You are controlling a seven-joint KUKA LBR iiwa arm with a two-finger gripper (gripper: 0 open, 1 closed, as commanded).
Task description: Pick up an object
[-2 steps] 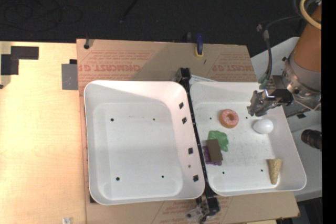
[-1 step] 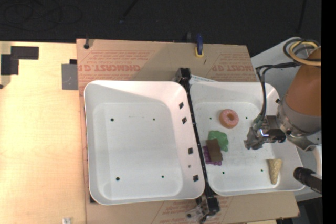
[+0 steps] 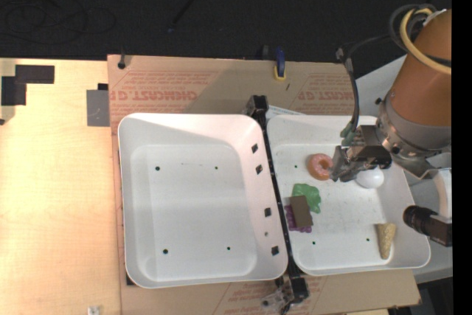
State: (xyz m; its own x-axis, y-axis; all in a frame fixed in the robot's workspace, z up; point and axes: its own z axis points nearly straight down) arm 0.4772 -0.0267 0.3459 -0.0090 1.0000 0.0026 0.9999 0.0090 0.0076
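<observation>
Right now I see my claw point(image 3: 352, 164) low in the right bin point(image 3: 413, 262), grip state unclear, with a pink ring point(image 3: 320, 167) touching it at nine o'clock, a white ball point(image 3: 370, 178) beside it, open floor toward six.

Arm low — gripper point(image 3: 352, 164) down

Both bins, the left bin point(image 3: 192, 195) and the right bin point(image 3: 346, 247), look like smooth white plastic with a slight sheen. They sit on a matt brown cardboard sheet point(image 3: 199, 88) with printed lettering. The bench point(image 3: 55, 188) is pale, flat-finish wood.
</observation>
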